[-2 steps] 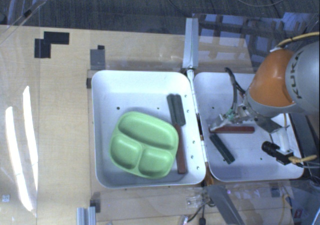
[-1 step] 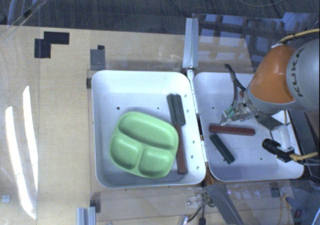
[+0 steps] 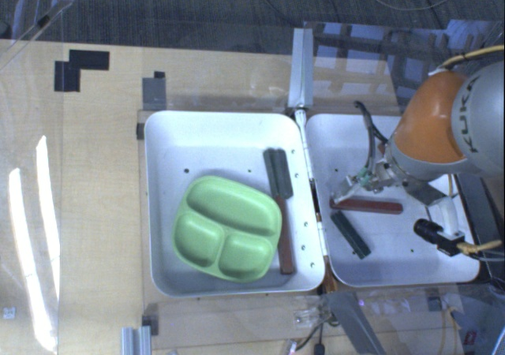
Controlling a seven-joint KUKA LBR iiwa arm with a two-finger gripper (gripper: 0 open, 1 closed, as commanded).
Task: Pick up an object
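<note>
Orange-banded arm (image 3: pixel 442 121) bent over right bin (image 3: pixel 410 263), pincer (image 3: pixel 364 180) state unclear.

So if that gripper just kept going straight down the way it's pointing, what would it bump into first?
Most likely the reddish-brown bar lying in the right bin, just under the gripper. The dark bar lies a little further along. Depth is hard to judge from this slanted view.
</note>
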